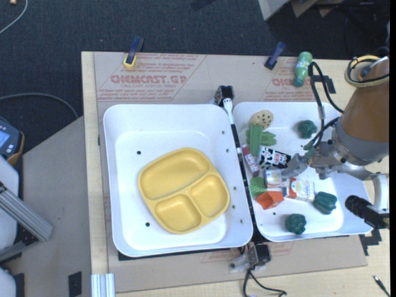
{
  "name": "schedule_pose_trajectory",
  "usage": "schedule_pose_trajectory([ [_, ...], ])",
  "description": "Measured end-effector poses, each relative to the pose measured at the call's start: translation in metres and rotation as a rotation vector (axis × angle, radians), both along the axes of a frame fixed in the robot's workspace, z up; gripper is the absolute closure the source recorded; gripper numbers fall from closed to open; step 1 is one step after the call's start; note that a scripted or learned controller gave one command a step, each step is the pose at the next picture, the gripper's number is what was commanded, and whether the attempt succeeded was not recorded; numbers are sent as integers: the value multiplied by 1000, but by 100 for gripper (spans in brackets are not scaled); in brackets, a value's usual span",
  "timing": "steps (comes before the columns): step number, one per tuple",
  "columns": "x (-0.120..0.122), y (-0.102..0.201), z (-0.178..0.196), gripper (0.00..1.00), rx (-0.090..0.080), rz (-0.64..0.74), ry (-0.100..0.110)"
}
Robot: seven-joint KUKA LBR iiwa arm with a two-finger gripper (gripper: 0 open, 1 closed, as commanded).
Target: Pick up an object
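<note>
Over on the bench [154, 73] we're looking at two white bins sitting side by side. Biggest thing going is the left bin [124, 129], and it's holding a yellow divided tray [183, 189] whose long axis is running diagonally, upper left to lower right. The right bin [328, 228] is carrying all the small stuff.

The arm [368, 113] is reaching in from the right, and the gripper [301, 164] is hanging low over the middle of that right bin; we honestly cannot tell how it's set from this angle, and nothing is visibly sitting in it.

Just beside its tip we're seeing a black-and-white cow-print piece [272, 158], long axis pointing roughly left-right with a slight tilt. Touching that pile: a green pepper-like piece [256, 136] standing lengthwise up-down, an orange-red piece [270, 199], and a white packet [303, 189]. Scattered around are three dark green lumps [296, 223], and a spotted cookie [263, 117] is lying near the far edge.
</note>
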State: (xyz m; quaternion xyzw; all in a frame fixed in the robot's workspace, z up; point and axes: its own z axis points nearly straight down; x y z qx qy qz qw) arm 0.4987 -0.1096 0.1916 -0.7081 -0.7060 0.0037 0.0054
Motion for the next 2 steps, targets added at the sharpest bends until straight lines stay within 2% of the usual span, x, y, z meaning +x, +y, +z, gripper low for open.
schedule_pose_trajectory([
  [1,3,0,5,0,-2,3,-12],
  [2,9,2,-56,0,0,3,-6],
])
